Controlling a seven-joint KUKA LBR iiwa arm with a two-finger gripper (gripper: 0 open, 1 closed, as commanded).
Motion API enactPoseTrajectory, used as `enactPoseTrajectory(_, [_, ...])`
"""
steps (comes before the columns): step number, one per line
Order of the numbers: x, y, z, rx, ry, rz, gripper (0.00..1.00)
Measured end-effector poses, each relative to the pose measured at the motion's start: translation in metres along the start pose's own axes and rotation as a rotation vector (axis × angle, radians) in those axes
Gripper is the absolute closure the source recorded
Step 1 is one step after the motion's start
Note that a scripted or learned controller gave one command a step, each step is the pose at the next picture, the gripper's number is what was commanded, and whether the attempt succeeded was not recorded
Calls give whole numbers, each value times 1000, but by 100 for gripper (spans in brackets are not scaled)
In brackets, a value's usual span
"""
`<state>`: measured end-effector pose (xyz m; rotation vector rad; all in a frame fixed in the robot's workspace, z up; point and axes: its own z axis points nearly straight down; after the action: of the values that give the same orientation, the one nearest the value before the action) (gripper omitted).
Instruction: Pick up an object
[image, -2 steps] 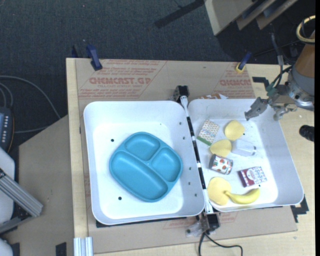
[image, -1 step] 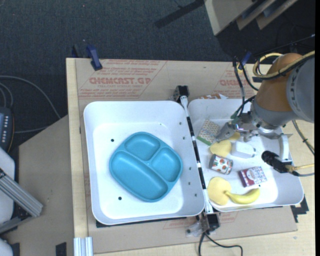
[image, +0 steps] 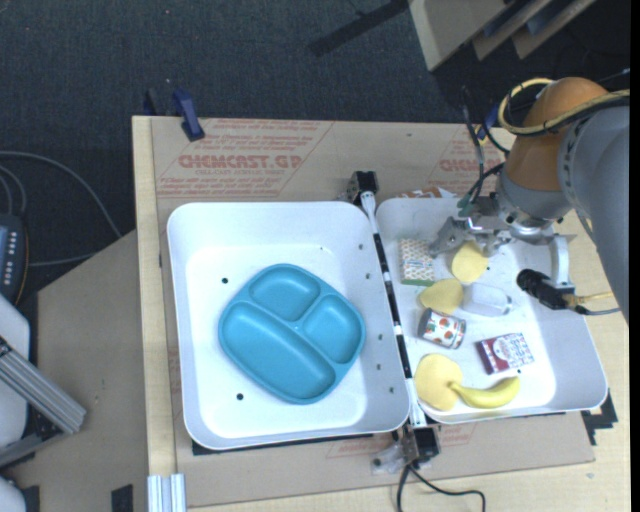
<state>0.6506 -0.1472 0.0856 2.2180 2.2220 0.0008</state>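
Yellow object (image: 468, 264) just beneath gripper (image: 462, 240)

A divided plate (image: 291, 332) lies in the left bin (image: 190, 300); a banana (image: 488, 393) lies at the right bin's (image: 585, 375) near edge

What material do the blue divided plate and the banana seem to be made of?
Blue divided plate: likely moulded plastic, since its colour is even and its compartment ridges are softly glossy. Banana: possibly a plastic toy, smooth and uniformly yellow; real fruit cannot be excluded.
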Motion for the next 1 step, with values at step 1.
enactPoseTrajectory(1, [-1,2,-14,-9,-5,-1,100])
